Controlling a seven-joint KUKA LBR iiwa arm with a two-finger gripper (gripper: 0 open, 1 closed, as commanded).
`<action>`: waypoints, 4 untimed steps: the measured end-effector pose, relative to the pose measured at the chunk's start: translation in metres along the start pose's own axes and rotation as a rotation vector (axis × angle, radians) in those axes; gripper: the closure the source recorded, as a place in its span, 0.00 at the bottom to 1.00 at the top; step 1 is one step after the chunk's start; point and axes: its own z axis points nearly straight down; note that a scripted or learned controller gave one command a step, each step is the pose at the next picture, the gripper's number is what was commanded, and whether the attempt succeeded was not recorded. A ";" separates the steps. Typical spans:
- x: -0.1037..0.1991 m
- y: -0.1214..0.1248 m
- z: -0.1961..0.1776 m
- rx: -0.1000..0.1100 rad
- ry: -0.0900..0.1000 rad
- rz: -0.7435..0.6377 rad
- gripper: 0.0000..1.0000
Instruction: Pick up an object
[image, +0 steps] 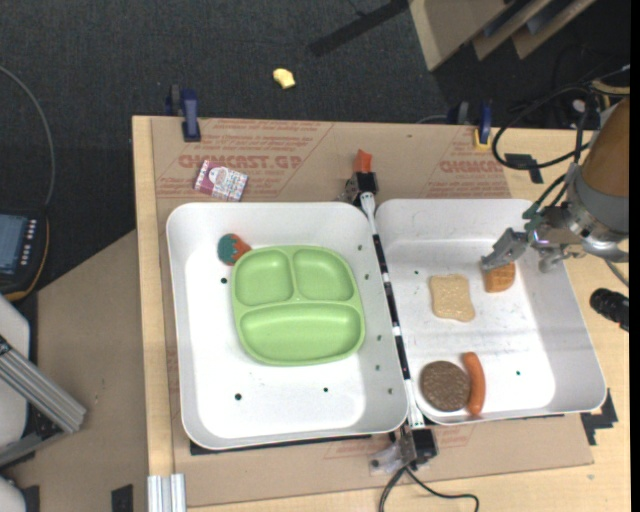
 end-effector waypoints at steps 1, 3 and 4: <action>-0.051 0.036 0.117 0.000 0.016 -0.001 0.00; -0.050 0.036 0.103 -0.001 0.006 -0.005 0.00; -0.007 0.065 0.113 -0.003 -0.001 -0.005 0.00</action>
